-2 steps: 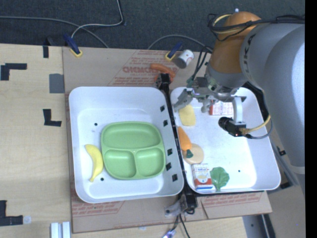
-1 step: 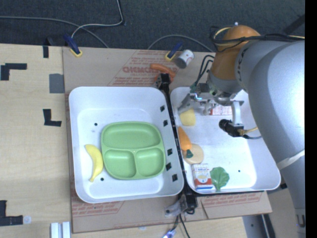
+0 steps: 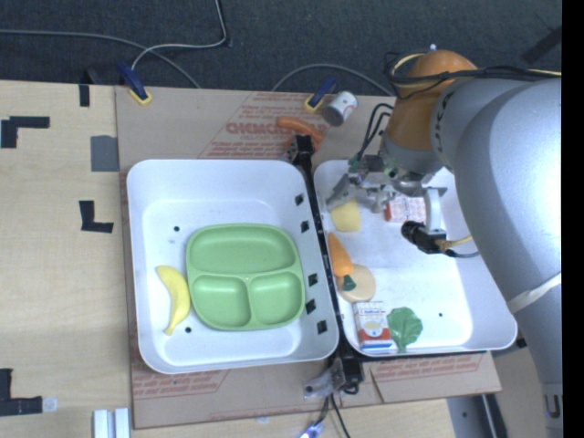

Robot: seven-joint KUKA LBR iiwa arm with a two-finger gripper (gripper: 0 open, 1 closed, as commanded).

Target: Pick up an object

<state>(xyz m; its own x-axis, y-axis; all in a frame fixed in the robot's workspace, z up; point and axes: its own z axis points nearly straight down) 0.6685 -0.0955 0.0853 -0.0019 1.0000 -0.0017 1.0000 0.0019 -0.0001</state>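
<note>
Arm enters from right, tool (image 3: 358,188) low over right bin (image 3: 474,322), near its far left corner. Tool state: cannot tell from this angle.

Nearest thing: pale yellow lump (image 3: 345,217), just beside tool, close to bin's left wall.

Further along same wall: carrot (image 3: 339,256), tan round piece (image 3: 359,284), small carton (image 3: 372,324), green leaf (image 3: 404,325).

Left bin (image 3: 151,190): green tray (image 3: 245,276), banana (image 3: 173,297).

Risks, as judgement: lump crowding wall leaves little room, tool may strike rim or nudge lump aside; rounded shape may slip out.
</note>
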